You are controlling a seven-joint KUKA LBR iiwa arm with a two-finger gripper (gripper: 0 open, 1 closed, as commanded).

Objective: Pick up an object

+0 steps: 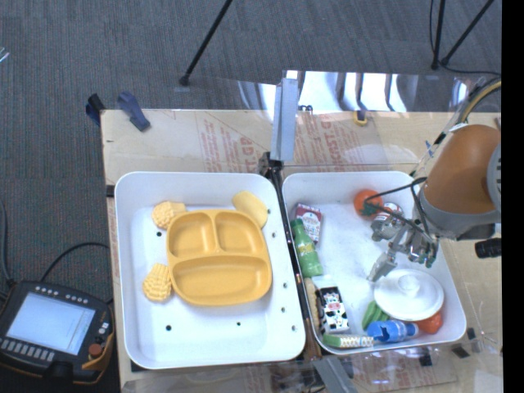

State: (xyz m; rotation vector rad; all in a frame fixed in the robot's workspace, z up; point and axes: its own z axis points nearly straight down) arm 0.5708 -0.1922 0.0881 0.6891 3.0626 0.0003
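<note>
Reaching in from the right over the right bin (340, 182): grey arm with orange band, gripper (391, 260) hanging low just beside the white lidded bowl (408, 294), at its upper-left rim. Fingers (381, 268) spread apart, gripping nothing, one tip almost touching the bowl's edge. Beyond the bowl, up-left of the gripper: orange ball (365, 201). Left of the bowl: green bottle (307, 249), maroon packet (309, 218), small black-and-white carton (332, 309). Below the bowl: blue bottle (391, 331). Farther left, in the other bin: yellow divided plate (218, 256).
</note>
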